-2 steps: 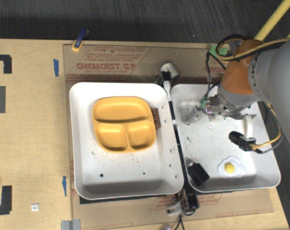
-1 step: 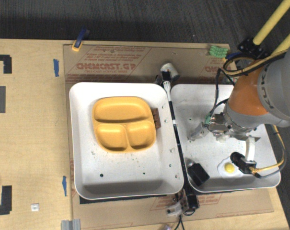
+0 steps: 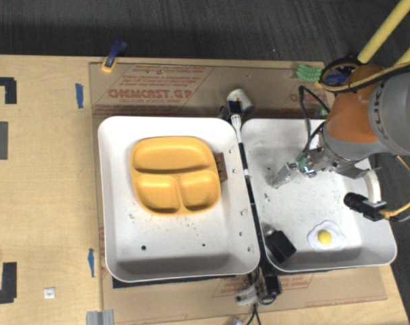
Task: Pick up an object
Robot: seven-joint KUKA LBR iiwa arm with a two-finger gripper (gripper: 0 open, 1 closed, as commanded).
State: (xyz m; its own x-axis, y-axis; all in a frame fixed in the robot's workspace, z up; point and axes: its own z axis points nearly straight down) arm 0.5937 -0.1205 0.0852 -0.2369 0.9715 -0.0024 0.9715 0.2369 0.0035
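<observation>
A yellow divided tray (image 3: 175,175) lies in the left bin (image 3: 116,202), with a small brown piece (image 3: 219,167) against its right side. A toy fried egg (image 3: 324,236) rests near the front of the right bin (image 3: 377,249). A black block (image 3: 280,245) sits at that bin's front left corner. My gripper (image 3: 284,175) reaches in from the right and hangs low over the back left part of the right bin, well apart from the egg and the black block. Nothing shows in its grasp.
The arm's grey body and orange band (image 3: 354,124) cover the right bin's back right part. A black cable end (image 3: 360,205) hangs by the bin's right wall. A ridge (image 3: 249,195) separates the two bins. A yellow pole (image 3: 391,22) leans at the top right.
</observation>
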